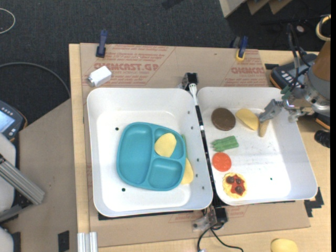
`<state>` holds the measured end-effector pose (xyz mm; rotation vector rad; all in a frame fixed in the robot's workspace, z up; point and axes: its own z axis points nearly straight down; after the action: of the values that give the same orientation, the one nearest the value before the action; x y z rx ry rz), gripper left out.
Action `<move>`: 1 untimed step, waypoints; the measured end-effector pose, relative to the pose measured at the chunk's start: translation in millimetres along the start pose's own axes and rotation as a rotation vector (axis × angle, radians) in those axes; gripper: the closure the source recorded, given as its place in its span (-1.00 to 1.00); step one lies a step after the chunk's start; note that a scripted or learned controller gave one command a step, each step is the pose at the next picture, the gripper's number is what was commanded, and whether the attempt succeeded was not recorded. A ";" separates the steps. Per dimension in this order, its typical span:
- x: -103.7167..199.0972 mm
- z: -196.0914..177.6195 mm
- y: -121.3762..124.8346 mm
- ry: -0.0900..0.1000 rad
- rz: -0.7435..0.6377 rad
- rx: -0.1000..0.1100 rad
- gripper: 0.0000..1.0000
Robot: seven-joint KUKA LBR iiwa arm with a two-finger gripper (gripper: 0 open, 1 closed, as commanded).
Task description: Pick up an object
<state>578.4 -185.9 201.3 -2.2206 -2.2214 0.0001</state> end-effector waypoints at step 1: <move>-31.0 119.5 47.1 0.015 -0.004 -0.003 -1.00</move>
<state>625.4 -216.8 81.7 -2.2105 -2.2191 -0.0205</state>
